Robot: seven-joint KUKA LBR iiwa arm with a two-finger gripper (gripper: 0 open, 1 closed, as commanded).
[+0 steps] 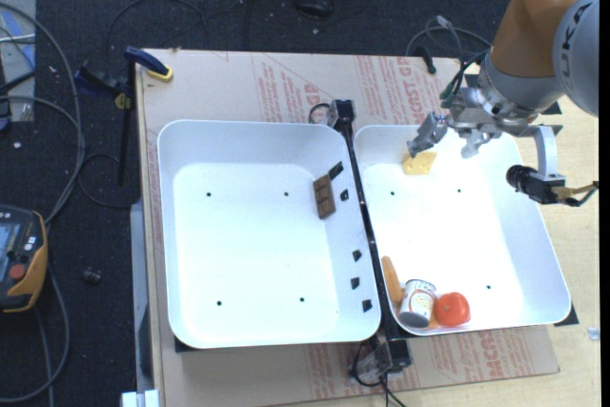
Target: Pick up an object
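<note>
Counter (248,81) of printed board carries two white bins side by side. The left bin (257,234) holds a brown bar (325,198) against its right wall. The right bin (477,224) holds the rest: a yellow wedge (419,164) at its far side, and in its near left corner a carrot (392,279), a can (416,301) lying on its side and a tomato (452,309), all crowded together.

The arm (548,24) reaches in from the right, its gripper (450,137) low over the far part of the right bin. The fingers are spread apart and grip nothing; the left finger's tip sits at the wedge's far edge, the other stands well to its right.

Judged from this, the wedge is the likely target and the grasp is not yet made. The risk is poor centring: the wedge lies at one finger, not between the two, so closing here may just nudge it aside or pinch a corner. A sloped, probably soft piece could squirt out or tip as the fingers press.
</note>
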